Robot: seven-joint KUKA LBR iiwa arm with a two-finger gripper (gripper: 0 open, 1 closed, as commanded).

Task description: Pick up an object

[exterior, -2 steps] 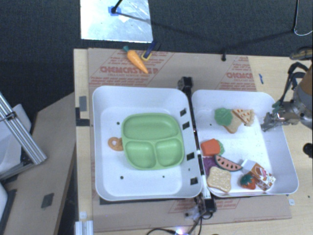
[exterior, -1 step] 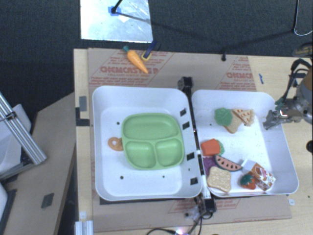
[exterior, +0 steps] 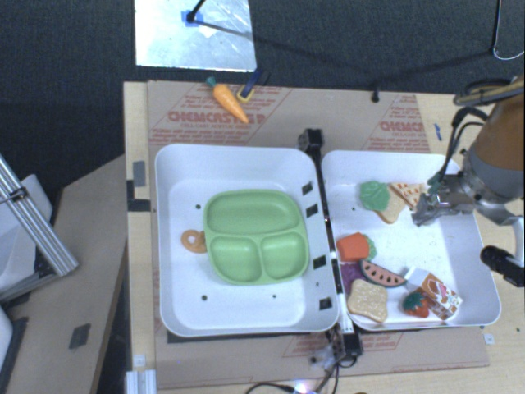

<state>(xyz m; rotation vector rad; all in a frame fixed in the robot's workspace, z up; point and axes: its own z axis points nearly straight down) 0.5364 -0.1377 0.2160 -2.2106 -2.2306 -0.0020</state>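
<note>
A: Where's the nearest object to the gripper [exterior: 423,213]?

B: The pizza slice [exterior: 405,193], just beside its tip on the side away from the arm, on the right bin [exterior: 467,253] floor, touching a green leafy toy [exterior: 375,194].

A: Fingers spread or pinched?

B: Can't tell; too small and dark.

A: Further off?

B: A watermelon slice [exterior: 382,273] and toast [exterior: 368,301], nearer the camera; the green divided plate [exterior: 254,236] is well apart in the left bin [exterior: 176,220].

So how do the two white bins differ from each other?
The left bin holds a green divided plate and a small orange ring; the right bin holds many small toy foods, such as a watermelon slice. The gripper hangs over the right bin, not the left. Both are shallow, white and rectangular.
</note>
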